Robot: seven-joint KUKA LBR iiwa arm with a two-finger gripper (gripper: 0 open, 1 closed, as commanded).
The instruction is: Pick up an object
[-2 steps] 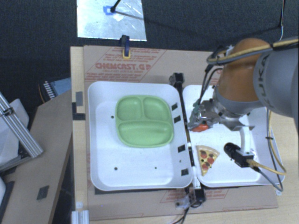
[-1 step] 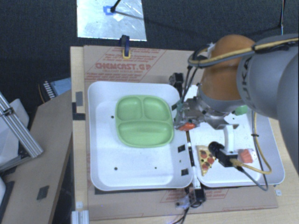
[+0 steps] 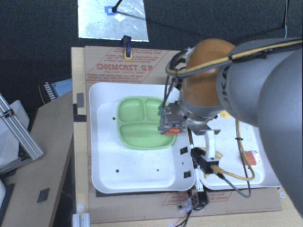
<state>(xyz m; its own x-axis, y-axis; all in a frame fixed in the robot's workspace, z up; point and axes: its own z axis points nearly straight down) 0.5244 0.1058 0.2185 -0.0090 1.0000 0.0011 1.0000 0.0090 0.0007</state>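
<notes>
Heads up, this one could go sideways a few ways. Your gripper (image 3: 169,123) sits low over the right edge of the green divided plate (image 3: 139,124) in the left bin (image 3: 109,174), and there's a small orange-red object (image 3: 173,131) right at the tool's lower end. That looks like your pick target, but I can't tell whether it's actually being held or just lying on the plate rim under the tool. The big wrist blocks the view there, so I also can't tell how the tool is set.

What I'd worry about:

- The orange-red piece sits at the plate's raised edge, close to the bin's right wall. If the tool closes on the rim as well, you may drag or tip the whole plate up with it.
- If the grip only catches a corner, the piece probably slips out on the lift and drops back in the bin.
- The cables (image 3: 227,176) hanging off the arm trail over the divider and into the right bin (image 3: 265,178), where another small red-and-white item (image 3: 251,158) lies. A quick retreat could snag or sweep it.
</notes>
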